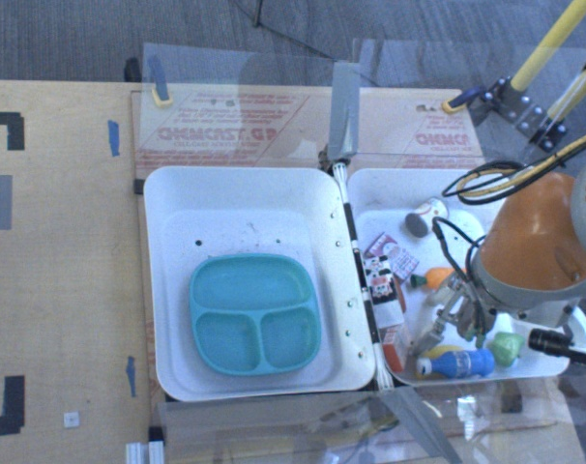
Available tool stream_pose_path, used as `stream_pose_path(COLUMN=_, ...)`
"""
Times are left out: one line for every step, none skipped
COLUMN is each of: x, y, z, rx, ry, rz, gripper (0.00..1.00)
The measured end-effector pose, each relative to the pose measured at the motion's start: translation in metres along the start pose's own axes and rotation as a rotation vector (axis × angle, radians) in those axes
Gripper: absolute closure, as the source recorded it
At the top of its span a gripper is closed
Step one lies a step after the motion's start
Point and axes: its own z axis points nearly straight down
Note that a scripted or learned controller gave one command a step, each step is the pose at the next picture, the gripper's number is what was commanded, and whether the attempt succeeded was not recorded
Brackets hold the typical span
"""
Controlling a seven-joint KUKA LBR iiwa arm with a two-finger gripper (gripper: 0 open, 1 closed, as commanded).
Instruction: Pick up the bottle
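The bottle (462, 362) is blue with a white cap and lies on its side near the front wall of the right bin (399, 193), cap pointing left. My gripper (454, 332) hangs just above it, under the orange band of the arm (535, 245). Its fingers look spread, one finger (438, 327) slanting down toward the cap end. Nothing is between them, and the bottle rests on the bin floor.
Around the bottle lie a green object (507, 347), a red item (394, 352), an orange piece (434, 279), printed packets (384, 265) and a grey pebble (415, 224). The left bin (167, 201) holds a teal divided plate (255, 313). Black cables (477, 182) loop over the right bin.
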Motion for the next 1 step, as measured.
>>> stream_pose_path(x=-0.0382, y=-0.0588, z=-0.0327, rx=0.005, ry=0.014, rz=0.132, gripper=0.0)
